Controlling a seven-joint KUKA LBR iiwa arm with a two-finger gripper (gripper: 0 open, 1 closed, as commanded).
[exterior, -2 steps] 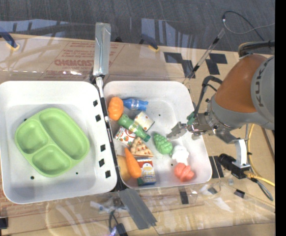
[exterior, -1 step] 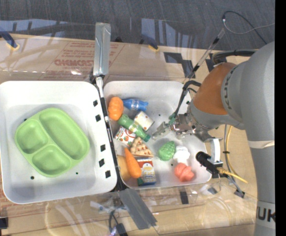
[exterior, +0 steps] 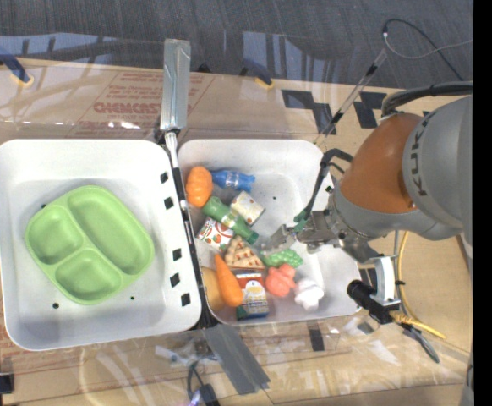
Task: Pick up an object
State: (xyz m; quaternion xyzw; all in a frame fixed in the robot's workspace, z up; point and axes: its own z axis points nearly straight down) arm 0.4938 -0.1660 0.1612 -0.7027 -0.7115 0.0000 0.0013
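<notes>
The tool (exterior: 290,237) sits directly above the green toy vegetable (exterior: 281,258); whether it is apart or together cannot be told.

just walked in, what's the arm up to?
The arm's claw is down in the right bin, over the pile of toy food beside a green piece. Nothing is visibly held. An orange, blue bottle and carrot lie nearby. The left bin holds a green divided plate.

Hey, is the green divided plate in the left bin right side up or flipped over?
Right side up. The green divided plate shows its three hollow compartments facing the camera, lying flat in the left bin.
</notes>
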